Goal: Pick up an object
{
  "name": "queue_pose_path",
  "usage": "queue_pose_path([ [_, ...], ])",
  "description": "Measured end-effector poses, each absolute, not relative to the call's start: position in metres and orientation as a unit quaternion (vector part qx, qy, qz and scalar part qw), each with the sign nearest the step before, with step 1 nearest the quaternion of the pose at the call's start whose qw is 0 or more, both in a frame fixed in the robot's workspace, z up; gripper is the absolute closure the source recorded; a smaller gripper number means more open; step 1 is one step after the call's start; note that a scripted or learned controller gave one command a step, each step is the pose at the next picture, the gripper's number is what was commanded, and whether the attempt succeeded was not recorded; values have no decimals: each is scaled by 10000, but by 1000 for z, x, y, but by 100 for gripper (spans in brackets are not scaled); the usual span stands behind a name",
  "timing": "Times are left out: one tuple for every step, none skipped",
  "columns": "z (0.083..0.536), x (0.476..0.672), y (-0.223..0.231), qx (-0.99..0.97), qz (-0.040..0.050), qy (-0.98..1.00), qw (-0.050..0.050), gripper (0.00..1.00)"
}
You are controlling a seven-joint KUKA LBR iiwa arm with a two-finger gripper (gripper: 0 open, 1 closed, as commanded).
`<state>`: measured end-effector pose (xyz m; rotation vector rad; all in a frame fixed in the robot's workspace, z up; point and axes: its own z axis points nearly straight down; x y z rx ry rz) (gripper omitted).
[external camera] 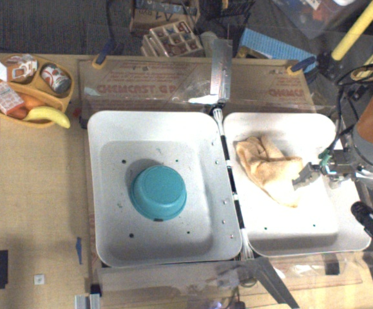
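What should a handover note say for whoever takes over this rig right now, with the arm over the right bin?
Gripper: low over the right white bin, fingertip at the right edge of the crumpled tan cloth; I cannot tell whether it is open or shut.
Things: the tan cloth lies flat in the right bin's upper left part. The teal upside-down plastic bowl sits alone in the middle of the left white bin.
Done: nothing is lifted yet; no object shows between the fingers.
Left: grasp one object, probably the cloth since it is nearest, and raise it clear.
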<state>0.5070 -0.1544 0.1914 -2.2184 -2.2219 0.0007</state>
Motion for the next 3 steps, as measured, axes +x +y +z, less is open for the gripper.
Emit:
queue_pose_path([
  [99,548,-108,-6241,-5,-7814,-9,0],
  [90,557,-103,-6459,-25,-7634,-57,0],
  [101,558,-107,-6483,-30,-7613,-93,100],
])
